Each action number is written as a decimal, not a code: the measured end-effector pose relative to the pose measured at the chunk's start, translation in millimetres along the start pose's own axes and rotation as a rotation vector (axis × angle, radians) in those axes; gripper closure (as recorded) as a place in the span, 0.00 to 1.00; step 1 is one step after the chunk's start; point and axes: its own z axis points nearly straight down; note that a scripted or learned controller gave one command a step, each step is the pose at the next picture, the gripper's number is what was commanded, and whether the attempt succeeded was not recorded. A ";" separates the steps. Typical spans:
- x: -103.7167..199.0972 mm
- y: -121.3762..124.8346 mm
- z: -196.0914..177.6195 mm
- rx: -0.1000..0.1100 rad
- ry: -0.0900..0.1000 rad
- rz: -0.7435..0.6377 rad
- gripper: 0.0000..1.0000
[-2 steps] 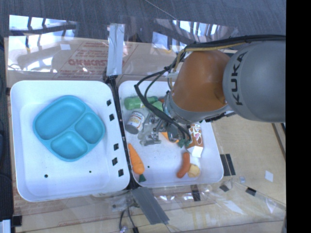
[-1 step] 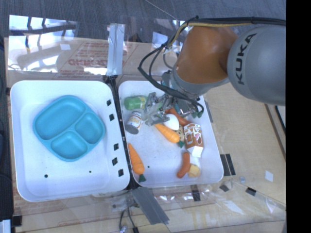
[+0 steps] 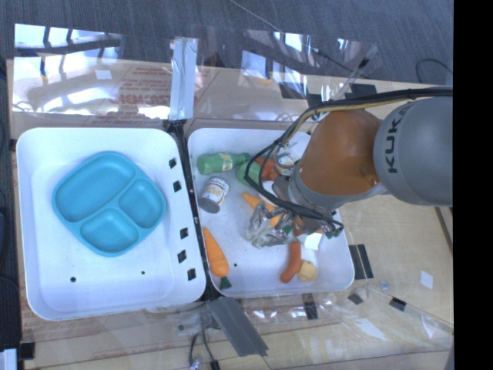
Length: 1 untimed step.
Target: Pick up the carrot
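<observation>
The carrot (image 3: 216, 253), orange with a green stem end, lies against the left wall of the right bin (image 3: 339, 272), near its front corner. My gripper (image 3: 266, 227) hangs over the middle of that bin, to the right of the carrot and a little farther back, with a clear gap between them. The grey arm and its orange band (image 3: 339, 156) cover the bin's back right part. Small orange bits show right at the gripper, too cluttered to make out.
A green bottle (image 3: 219, 163) and a small can (image 3: 214, 194) lie at the back left of the right bin. An orange-red stick-shaped item (image 3: 291, 262) and a pale piece (image 3: 308, 269) rest near the front. A blue divided plate (image 3: 110, 203) sits in the left bin (image 3: 38, 284).
</observation>
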 end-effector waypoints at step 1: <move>-36.3 12.1 -191.9 0.013 -0.016 0.014 1.00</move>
